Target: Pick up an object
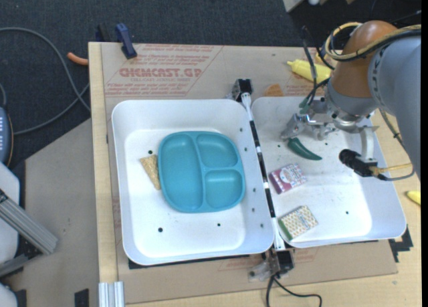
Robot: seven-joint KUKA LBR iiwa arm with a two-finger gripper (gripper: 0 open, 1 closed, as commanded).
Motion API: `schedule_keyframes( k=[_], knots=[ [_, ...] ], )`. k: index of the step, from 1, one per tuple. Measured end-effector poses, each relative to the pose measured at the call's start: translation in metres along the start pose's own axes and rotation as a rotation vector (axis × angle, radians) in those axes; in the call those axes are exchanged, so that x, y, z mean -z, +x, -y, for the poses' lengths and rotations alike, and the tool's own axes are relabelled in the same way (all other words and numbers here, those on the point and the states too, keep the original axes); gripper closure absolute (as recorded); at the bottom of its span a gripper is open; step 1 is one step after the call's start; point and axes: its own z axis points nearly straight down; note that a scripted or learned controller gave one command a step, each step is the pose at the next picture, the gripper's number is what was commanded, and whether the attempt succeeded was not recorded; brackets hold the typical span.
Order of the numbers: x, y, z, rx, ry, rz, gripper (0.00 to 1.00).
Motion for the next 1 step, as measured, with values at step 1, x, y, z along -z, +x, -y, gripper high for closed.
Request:
schedule_keyframes(
  k=[1],
  knots=[
    [0.0103, 0.0002, -0.0006, 0.000, -0.003, 0.000, 1.00]
  ],
)
